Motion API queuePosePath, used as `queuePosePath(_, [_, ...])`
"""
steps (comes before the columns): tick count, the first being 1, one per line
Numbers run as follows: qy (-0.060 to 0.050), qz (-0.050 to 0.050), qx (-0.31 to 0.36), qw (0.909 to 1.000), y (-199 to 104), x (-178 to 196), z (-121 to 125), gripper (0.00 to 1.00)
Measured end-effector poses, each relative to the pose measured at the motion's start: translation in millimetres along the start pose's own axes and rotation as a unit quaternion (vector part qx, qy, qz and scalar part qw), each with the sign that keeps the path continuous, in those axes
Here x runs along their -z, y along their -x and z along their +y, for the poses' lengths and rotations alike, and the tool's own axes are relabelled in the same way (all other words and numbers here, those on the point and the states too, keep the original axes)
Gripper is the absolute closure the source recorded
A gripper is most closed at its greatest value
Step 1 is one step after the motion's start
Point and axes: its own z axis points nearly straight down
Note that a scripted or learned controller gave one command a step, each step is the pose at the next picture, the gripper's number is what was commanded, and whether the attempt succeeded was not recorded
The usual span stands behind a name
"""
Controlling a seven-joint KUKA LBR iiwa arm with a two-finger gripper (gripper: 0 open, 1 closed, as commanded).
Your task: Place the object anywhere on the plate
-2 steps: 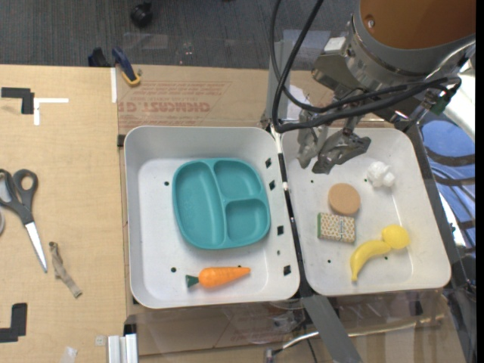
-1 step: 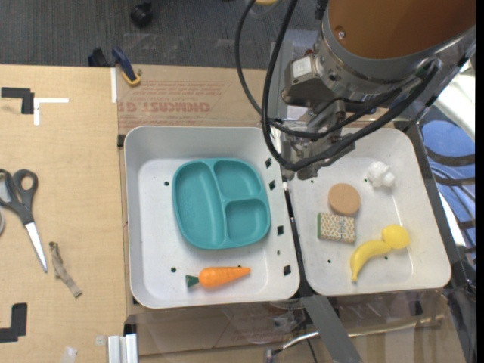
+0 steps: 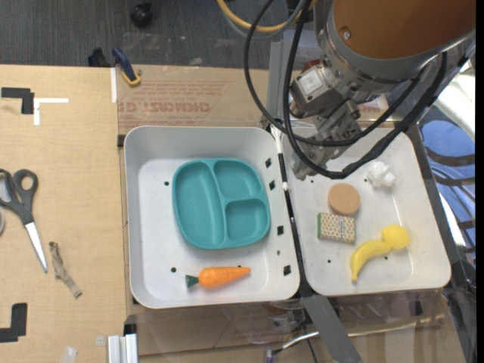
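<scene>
Left bin (image 3: 144, 225) holds a divided plate (image 3: 222, 203), a toy carrot (image 3: 219, 277) nearer. Right bin (image 3: 423, 263) holds a round block (image 3: 344, 199), cracker (image 3: 336, 228) and banana (image 3: 370, 252).

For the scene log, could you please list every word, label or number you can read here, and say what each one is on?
Red print on the cardboard sheet behind the bins: mirrored or upside down and blurred, not readable with confidence.
Patterned packet in the right bin: any print is too small to read.
Teal plate, carrot, banana, scissors: no text seen.
</scene>
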Motion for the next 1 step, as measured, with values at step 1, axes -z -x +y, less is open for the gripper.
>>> queuePosePath(1, [0.004, 0.0, 0.042, 0.9991, 62.0, -58.9, -16.6, 1.0])
